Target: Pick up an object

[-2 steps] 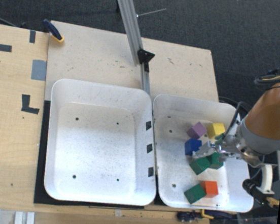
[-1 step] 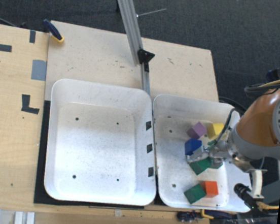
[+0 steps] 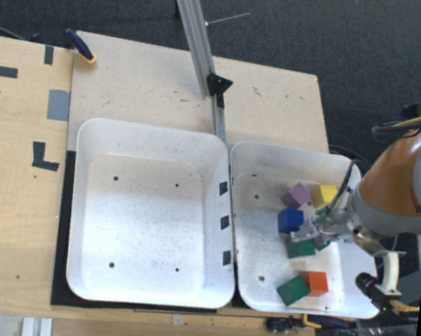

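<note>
Bench inventory, logged from my remote station, left to right.

1. Blue-and-yellow clamp (image 3: pixel 81 46): at the far left corner of the plywood board (image 3: pixel 152 86), which lies under the bins' far edges.
2. Metal pole (image 3: pixel 199 40): slants down across the board to the seam between the two bins, with a black bracket on it.
3. Left bin (image 3: pixel 93 186): white, shallow, speckled floor, a few dark dots near its corners.
4. Right bin (image 3: pixel 253 223): touching the left bin along their shared wall; black tabs sit on that wall.
5. Purple block (image 3: pixel 298 195): middle of the right bin, toward its far edge.
6. Yellow block (image 3: pixel 325 194): just beside the purple one, nearer the bin's right wall.
7. Blue block (image 3: pixel 289 221): just below the purple block, beside the gripper.
8. Green block (image 3: pixel 301 248): directly under the gripper, touching the blue block.
9. Second green block (image 3: pixel 293 289): near the bin's front edge.
10. Orange block (image 3: pixel 318 282): touching the second green block, on its right.
11. Gripper (image 3: pixel 316 233): low among the blue and green blocks; I cannot tell how it is set, nor whether it grasps anything.
</note>
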Action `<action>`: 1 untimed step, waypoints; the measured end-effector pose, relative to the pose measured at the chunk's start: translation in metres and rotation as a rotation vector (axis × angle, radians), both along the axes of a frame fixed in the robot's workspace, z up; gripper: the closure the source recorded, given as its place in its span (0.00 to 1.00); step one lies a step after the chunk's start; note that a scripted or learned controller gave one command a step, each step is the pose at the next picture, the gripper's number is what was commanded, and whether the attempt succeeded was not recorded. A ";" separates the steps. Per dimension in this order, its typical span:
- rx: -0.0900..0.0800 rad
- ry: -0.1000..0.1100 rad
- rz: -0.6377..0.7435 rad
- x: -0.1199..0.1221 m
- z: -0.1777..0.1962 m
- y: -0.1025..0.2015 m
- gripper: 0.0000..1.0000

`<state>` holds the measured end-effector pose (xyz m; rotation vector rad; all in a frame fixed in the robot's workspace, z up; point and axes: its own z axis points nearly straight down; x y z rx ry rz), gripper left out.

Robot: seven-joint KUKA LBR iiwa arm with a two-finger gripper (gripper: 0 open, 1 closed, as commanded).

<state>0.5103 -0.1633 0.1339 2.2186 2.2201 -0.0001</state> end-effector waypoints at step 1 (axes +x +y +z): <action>0.001 -0.002 0.001 0.005 0.062 0.002 1.00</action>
